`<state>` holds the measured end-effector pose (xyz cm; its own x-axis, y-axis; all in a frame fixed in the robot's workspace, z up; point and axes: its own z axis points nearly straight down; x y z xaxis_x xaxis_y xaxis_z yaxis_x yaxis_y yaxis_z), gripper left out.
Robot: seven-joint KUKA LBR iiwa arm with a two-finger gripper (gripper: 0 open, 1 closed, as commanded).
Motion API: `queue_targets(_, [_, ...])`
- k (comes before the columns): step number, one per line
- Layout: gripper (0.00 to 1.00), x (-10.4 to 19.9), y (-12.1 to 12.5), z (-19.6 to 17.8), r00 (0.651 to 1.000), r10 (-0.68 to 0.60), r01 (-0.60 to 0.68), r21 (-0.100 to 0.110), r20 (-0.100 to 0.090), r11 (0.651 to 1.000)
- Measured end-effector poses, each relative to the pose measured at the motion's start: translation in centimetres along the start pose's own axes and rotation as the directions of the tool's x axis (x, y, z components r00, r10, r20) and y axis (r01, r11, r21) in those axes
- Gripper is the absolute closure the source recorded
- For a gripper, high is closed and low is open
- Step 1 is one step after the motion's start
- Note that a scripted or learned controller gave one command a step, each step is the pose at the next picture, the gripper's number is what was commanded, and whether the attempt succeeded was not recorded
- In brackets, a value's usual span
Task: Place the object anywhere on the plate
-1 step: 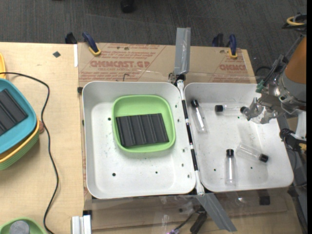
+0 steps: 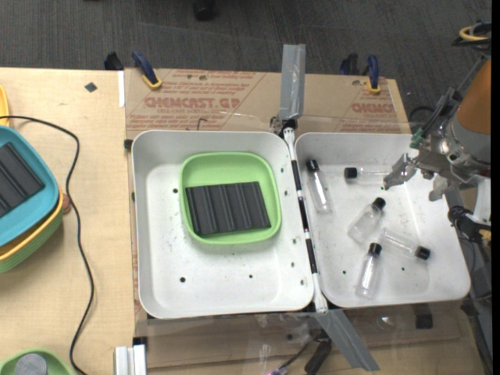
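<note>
Two white bins sit side by side below me: the left bin (image 2: pixel 156 280) carries the green plate (image 2: pixel 230 170), and the right bin (image 2: pixel 437 283) holds the scattered vials I must choose from. The plate lies well apart from me, toward nine o'clock, across the divider between the bins, with a dark ribbed insert (image 2: pixel 228 208) lying on it.

My gripper (image 2: pixel 414 170) hovers over the upper right part of the right bin, and it carries nothing; whether it is spread or closed I cannot tell.

The nearest vial (image 2: pixel 367 221) lies toward seven o'clock from my gripper, its long axis running from about one o'clock at the black cap to seven o'clock at the clear base. Another vial (image 2: pixel 406 246) lies near six o'clock, and a third vial (image 2: pixel 317 184) rests by the divider toward nine o'clock. A loose black cap (image 2: pixel 351 173) sits just beyond it.

I judge the pick comes first, down and toward seven o'clock.
</note>
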<state>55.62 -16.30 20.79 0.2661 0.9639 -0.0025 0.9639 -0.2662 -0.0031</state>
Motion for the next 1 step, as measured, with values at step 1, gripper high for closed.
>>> queue_targets(1, [0.00, -4.19, 0.82, -2.68, 0.990, 0.142, -0.142, -0.001, 0.000, 0.990])
